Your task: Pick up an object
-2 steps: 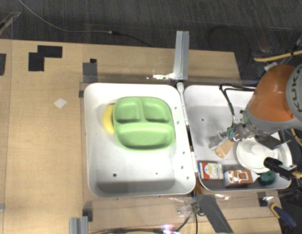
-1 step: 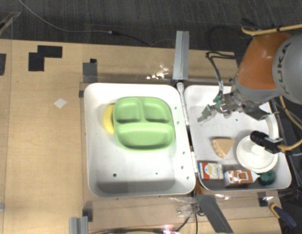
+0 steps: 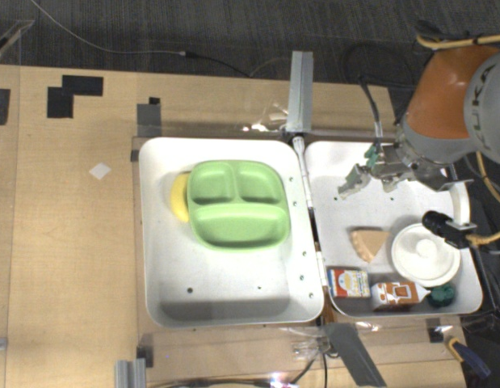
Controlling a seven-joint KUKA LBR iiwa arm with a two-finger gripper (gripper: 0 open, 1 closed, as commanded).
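**Small, light items wait in the right bin**

The gripper (image 3: 356, 181) hangs over the bare upper part of the right bin (image 3: 330, 156), and I cannot tell whether its jaws are open or closed; nothing shows between them.

Nearest it lies a tan wedge (image 3: 371, 243), probably a toy food slice: light, stiff, best pinched across its narrow width. Just beside it sits a white bowl (image 3: 424, 253), smooth and likely slippery, so its rim is the place to grip. Two small cartons (image 3: 371, 288) lie along the front wall, awkwardly close to it.

The left bin (image 3: 157, 241) holds a green divided tray (image 3: 237, 204), too broad except at an edge.
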